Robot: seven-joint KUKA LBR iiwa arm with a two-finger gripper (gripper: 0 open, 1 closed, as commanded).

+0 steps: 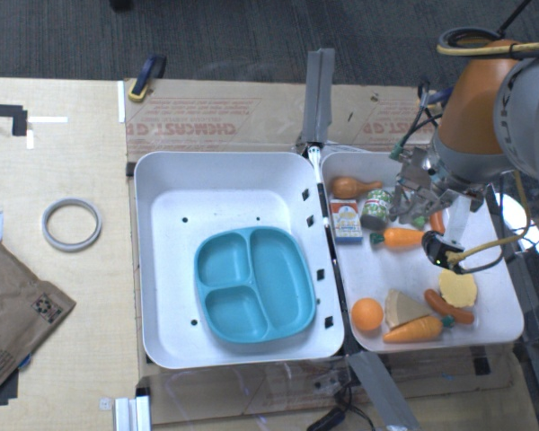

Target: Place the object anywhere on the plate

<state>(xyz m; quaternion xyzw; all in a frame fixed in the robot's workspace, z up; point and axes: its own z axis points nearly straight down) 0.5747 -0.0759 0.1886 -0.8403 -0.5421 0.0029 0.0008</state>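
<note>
A blue three-compartment plate (253,283) lies in the left bin (162,241) with nothing on it. In the right bin (503,326), toy foods lie scattered. My gripper (415,206) hangs low over the upper middle of that bin, just right of a green and white can (375,206) and above a small carrot (402,238). The wrist hides what lies directly beneath it. I see nothing clearly held.
Also in the right bin are a brown drumstick (349,187), a small carton (345,221), an orange (367,314), a bread wedge (402,308), a second carrot (413,330), a sausage (449,305) and a yellow disc (458,288). A tape ring (72,224) lies on the bench at left.
</note>
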